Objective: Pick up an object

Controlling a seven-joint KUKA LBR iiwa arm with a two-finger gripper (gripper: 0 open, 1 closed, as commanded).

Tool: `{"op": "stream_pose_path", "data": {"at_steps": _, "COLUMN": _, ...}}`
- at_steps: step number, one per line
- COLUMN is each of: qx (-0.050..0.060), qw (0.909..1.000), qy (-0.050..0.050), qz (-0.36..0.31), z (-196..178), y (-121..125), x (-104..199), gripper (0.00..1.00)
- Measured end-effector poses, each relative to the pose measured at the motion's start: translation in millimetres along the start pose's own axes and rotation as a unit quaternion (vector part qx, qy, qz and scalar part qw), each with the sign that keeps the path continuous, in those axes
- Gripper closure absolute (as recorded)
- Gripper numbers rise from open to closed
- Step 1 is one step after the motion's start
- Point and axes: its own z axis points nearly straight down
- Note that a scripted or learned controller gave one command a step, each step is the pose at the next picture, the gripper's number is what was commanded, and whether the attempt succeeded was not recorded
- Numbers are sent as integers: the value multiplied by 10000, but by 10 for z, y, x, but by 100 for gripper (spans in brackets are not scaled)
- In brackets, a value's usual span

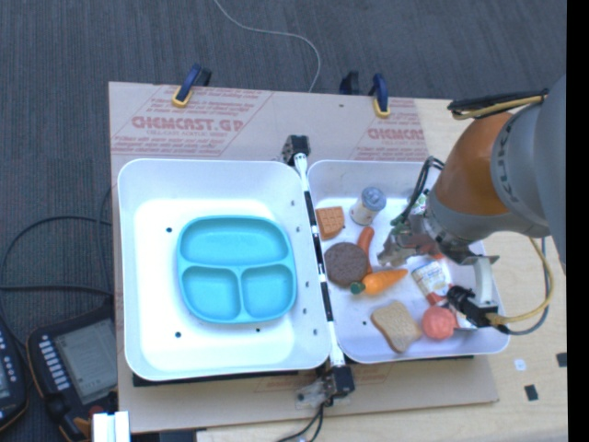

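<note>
1. Nearest the lower edge, a grey handheld controller [69, 368] lies on the dark carpet [55, 109] at lower left, with black cables running beside it.
2. The bench top is a brown board [198, 122] printed with red lettering, holding two white bins side by side, their inner rims touching along a black hinge strip.
3. The left bin [138, 339] holds a blue three-compartment tray [237, 268], set near its centre with bare white floor all around it.
4. The right bin [368, 175] is crowded. Along its near edge lie a slice of bread [397, 327] and a red round object [439, 322], just beside each other.
5. Mid-bin: a dark brown patty [347, 263], an orange carrot [384, 282] touching its right side, a small white and red bottle [429, 277], and a smaller orange piece [366, 238].
6. Farther back sit a square cracker [330, 219] and a small grey-capped jar [369, 203].
7. The gripper [402, 245] reaches down over the carrot and bottle area; whether its jaws are parted or clenched cannot be told.
8. Blue clamps [190, 85] grip the board's far edge; a thin white wire [267, 30] crosses the carpet beyond.
</note>
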Motion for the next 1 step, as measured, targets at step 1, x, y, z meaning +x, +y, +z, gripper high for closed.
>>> {"op": "stream_pose_path", "data": {"at_steps": 1, "qx": -28, "qw": 10000, "qy": -46, "qz": 21, "z": -14, "y": 4, "x": -46, "gripper": 0}}
